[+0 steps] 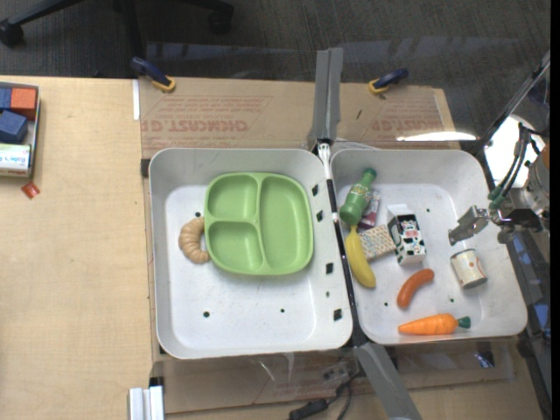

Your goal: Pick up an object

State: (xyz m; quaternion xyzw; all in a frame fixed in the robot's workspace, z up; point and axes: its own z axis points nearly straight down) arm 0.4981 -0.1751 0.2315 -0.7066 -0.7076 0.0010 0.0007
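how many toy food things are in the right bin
7: green bottle at top left, banana below it, patterned block beside it, milk carton in the middle, sausage, carrot at the front, small cup near the gripper.

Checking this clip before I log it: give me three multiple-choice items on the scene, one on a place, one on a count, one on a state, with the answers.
1. Where does the croissant lie?
A. in the left bin, against the green plate's left edge
B. in the right bin beside the carrot
C. on the wooden table

2. How many compartments has the green plate?
A. two
B. three
C. five

3. How does the green bottle stand?
A. upright on the plate
B. lying on its side in the right bin
C. between the gripper's fingers

Answers: 1 A, it touches the plate in the left bin; 2 B, two small and one long; 3 B, it lies near the banana, away from the gripper.
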